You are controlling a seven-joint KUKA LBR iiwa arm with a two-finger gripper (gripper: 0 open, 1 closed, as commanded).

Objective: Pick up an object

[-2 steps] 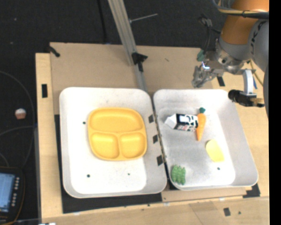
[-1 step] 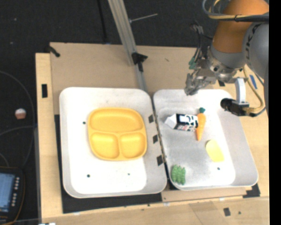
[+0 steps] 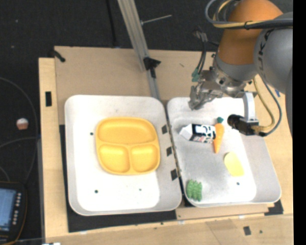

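Above the right bin (image 3: pixel 265 182), the pincer (image 3: pixel 196 102) hangs near a carrot (image 3: pixel 218 137).

A pale wooden bench (image 3: pixel 107 70) stands on a dark, almost black floor (image 3: pixel 20 29). A slanted metal pole (image 3: pixel 135 32) rises from the bench's middle toward the top of the view. At the left, thin cables (image 3: pixel 10 142) loop across the floor near a small round pinkish object (image 3: pixel 22 123). A handheld screen with a bluish display (image 3: pixel 5 205) lies at the lower left corner. Light falls evenly, without hard shadows.
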